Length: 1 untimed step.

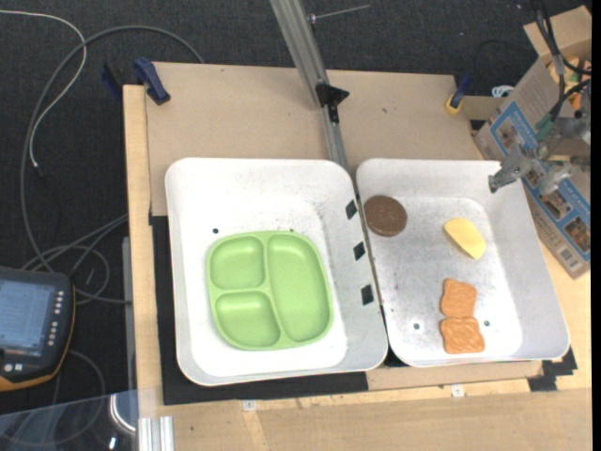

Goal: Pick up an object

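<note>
Crackers (460,318), two orange ones touching, are lying nearest me in the right bin (526,280), well short of the gripper (507,175). A green tray (270,287) is sitting in the left bin (188,252), far off to the gripper's side. A yellow wedge (466,237) is lying near the gripper, just on my side of it; I am judging that the easiest pick. A brown disc (385,215) is lying farther off, by the divide. The gripper is hovering at the bin's far rim, carrying nothing; whether it is spread or closed I cannot tell.
</note>
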Each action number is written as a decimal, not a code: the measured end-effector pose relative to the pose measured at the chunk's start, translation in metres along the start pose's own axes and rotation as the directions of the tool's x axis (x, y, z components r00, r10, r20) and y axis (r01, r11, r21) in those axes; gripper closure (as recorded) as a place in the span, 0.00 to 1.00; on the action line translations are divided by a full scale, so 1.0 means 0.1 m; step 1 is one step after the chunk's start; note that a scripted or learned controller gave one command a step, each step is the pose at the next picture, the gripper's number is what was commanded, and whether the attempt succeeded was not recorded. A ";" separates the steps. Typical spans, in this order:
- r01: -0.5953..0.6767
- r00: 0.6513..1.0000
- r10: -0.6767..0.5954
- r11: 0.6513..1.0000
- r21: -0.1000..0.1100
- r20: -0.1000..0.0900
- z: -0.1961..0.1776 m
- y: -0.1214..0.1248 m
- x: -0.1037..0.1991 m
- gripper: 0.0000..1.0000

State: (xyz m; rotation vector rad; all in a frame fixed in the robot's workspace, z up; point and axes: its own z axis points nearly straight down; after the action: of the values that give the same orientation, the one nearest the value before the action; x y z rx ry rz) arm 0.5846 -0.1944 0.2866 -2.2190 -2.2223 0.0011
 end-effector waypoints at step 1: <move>0.002 1.000 -0.002 1.000 -0.004 0.001 -0.12 0.01 0.00 1.00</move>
State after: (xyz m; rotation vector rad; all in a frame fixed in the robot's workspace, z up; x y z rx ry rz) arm 0.5854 -0.1941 0.2982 -2.2193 -2.2265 -0.0017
